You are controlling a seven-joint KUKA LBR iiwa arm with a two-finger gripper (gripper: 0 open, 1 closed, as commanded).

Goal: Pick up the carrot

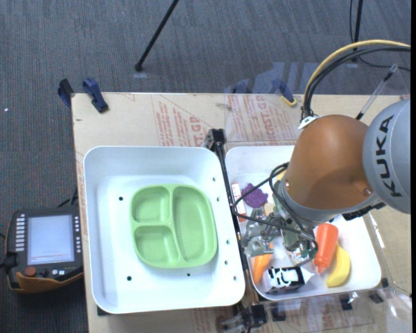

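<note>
- Camera view, seen from above at a slant: two white bins are set side by side on the bench [145,113]; the arm [340,165] is reached in from the right, over the right bin [260,159].
- Left bin [107,179]: a green divided plate [173,225] w/ three compartments is laid flat near its middle.
- Gripper [276,236] is lowered into the right bin, below the orange band of the wrist, amid cables & metal parts; fingers' state can't be told, since they are masked by the wrist & clutter.
- Carrot [325,247]: an orange tapered piece is seen in the right bin, just right of the gripper, standing roughly upright in the frame w/ its thick end up near the wrist. It is not seen between the fingers; whether it is touched by the gripper can't be told.
- A yellow banana [339,268] is lying just beside the carrot's lower right, touching or nearly so.
- A second orange item [261,267] is seen lower left of the gripper, kind unclear.
- A black-and-white item [286,277] is placed at the bin's front edge, below the gripper.
- A purple item [254,196] is lying at the upper left of the gripper, near the bin's left wall.
- A teach pendant [47,247] w/ a lit screen is resting on the floor, left of the bench.
</note>
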